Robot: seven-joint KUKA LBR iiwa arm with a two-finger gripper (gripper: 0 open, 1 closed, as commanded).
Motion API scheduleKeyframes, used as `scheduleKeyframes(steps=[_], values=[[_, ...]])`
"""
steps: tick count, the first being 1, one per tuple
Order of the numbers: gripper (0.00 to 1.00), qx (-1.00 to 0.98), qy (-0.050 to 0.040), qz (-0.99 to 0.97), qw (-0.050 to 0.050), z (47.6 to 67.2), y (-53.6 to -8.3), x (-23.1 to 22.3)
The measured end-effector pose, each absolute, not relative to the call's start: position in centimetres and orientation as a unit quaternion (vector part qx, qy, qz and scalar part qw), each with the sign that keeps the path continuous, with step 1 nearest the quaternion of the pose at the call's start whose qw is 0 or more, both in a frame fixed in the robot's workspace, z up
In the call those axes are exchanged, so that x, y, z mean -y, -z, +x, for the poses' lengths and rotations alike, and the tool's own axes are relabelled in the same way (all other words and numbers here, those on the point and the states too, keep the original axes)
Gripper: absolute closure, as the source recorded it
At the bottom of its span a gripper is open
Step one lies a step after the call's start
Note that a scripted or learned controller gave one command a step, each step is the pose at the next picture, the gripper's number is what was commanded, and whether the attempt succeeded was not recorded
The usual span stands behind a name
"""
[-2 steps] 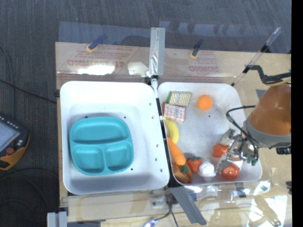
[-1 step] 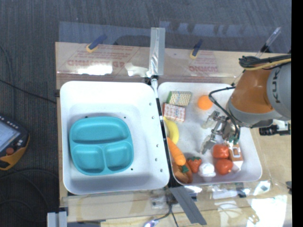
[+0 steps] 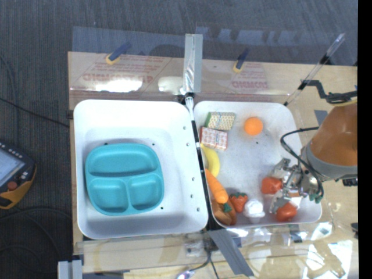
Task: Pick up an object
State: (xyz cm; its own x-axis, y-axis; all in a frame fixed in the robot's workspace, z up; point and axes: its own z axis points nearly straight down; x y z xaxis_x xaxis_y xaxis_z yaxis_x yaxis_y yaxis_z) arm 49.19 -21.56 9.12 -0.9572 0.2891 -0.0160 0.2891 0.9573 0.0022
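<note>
The gripper [image 3: 283, 194] hangs low in the right bin [image 3: 273, 110] among red toys [image 3: 271, 185].

Red print on clear sheets [image 3: 119, 74] behind bins: too blurred to read; no other legible text

A single fixed camera looks down from above the bench [image 3: 174, 68] at a slight slant, far enough off to take in both white bins whole: the left bin [image 3: 93, 118] and the right bin [image 3: 273, 112]. Dark carpet [image 3: 174, 4] lies at the far side, and the arm [image 3: 340, 138] enters from the right.
</note>
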Motion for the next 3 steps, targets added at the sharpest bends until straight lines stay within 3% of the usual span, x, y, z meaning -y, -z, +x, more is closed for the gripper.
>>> scheduleKeyframes(steps=[1,2,3], values=[[0.0,-0.987,-0.0013,0.163,0.007,57.3,-9.1,11.1],[0.0,-0.99,0.0001,0.143,0.005,65.7,-9.0,15.2],[0.0,-0.998,-0.0005,0.068,0.001,66.3,-9.1,18.4]])
